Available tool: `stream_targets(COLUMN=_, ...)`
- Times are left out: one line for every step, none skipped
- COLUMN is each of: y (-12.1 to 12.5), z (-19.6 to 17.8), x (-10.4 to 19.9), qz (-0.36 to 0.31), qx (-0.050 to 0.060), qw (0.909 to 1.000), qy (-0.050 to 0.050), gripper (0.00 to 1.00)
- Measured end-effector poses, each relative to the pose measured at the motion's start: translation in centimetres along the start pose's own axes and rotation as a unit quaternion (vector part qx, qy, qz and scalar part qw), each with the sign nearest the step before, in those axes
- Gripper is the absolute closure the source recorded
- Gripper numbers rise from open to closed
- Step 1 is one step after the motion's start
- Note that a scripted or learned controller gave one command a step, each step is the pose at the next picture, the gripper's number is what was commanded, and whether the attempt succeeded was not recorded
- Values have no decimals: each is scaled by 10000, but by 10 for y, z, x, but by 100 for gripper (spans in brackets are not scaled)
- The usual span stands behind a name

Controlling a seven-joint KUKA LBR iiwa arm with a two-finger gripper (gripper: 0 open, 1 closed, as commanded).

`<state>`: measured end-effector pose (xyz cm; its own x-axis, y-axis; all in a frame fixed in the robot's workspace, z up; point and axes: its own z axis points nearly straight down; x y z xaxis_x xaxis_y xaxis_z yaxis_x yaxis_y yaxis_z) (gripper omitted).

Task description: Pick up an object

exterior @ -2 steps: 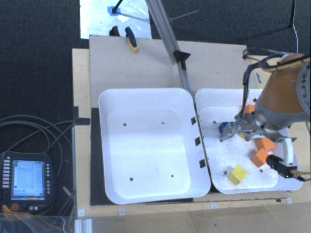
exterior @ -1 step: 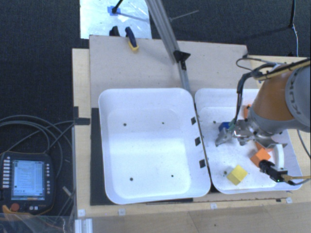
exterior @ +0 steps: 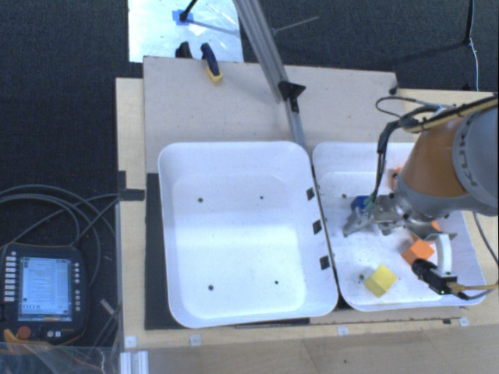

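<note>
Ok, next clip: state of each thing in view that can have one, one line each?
Gripper: low in the right bin, by the blue object; fingers unclear.
Left bin: nothing in it.
Right bin: holds loose objects.
Blue object: on the bin floor, at the gripper.
Yellow block: resting on the bin floor, untouched.
Orange block: resting, partly hidden by the arm.
Pendant: screen lit.

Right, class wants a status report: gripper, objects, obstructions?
Gripper low in right bin, fingers unclear. Blue object beside it. Yellow block and orange block lie apart, unobstructed.
</note>
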<state>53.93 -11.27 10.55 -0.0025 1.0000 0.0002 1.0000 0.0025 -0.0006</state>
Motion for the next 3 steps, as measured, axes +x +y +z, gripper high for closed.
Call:
stream_targets(y=1, z=-12, x=0, qz=-11, qx=-21, qw=10000, qy=-1, gripper=100)
stream_targets(y=4, z=-76, x=-3, qz=-10, qx=-44, qw=10000, qy=-10, gripper=100)
stream_targets(y=6, z=-128, x=-4, qz=-13, qx=-42, qw=10000, qy=-10, gripper=100)
